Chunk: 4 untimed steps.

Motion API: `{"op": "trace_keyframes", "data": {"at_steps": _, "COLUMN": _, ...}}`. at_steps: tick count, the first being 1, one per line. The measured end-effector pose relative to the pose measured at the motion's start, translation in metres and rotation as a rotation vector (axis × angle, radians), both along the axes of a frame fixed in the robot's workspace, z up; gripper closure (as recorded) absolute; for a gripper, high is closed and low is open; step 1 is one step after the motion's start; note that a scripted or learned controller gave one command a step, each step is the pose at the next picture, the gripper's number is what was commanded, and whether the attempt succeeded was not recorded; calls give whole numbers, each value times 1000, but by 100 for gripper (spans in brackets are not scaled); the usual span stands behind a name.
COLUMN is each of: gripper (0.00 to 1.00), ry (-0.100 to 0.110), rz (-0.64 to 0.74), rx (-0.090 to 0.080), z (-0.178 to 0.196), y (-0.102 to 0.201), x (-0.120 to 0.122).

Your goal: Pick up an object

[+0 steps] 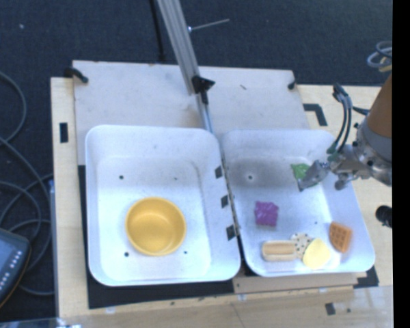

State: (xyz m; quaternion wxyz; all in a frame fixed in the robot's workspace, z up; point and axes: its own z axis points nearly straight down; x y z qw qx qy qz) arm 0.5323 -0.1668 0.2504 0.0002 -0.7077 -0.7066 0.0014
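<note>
The right bin point(249, 152) holds several small items. A purple block point(266, 212) lies near its middle. Along the front are a tan roll point(279, 250), a spotted white piece point(301, 242), a pale yellow lump point(318, 254) and an orange waffle-like piece point(339, 236). A small green piece point(300, 171) lies toward the right side. My gripper point(326, 180) hangs over the bin's right side, open, and its left finger point(312, 176) is right beside the green piece. Nothing sits between the fingers.
A yellow bowl point(156, 225) stands in the left bin point(116, 149). A slanted metal rail point(181, 39) runs from the top down to the gap between the bins. Cables lie on the dark floor to the left.
</note>
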Motion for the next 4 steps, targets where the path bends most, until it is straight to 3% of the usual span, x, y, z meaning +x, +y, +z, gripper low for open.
{"op": "trace_keyframes", "data": {"at_steps": 2, "gripper": 0, "ry": 3, "rz": 0, "rx": 1, "z": -122, "y": 2, "x": 1}}
{"op": "trace_keyframes", "data": {"at_steps": 3, "gripper": 100, "ry": -7, "rz": -5, "rx": 1, "z": -108, "y": 2, "x": 4}}
{"op": "trace_keyframes", "data": {"at_steps": 4, "gripper": 100, "ry": -11, "rz": 5, "rx": -1, "z": -44, "y": -4, "x": 7}}
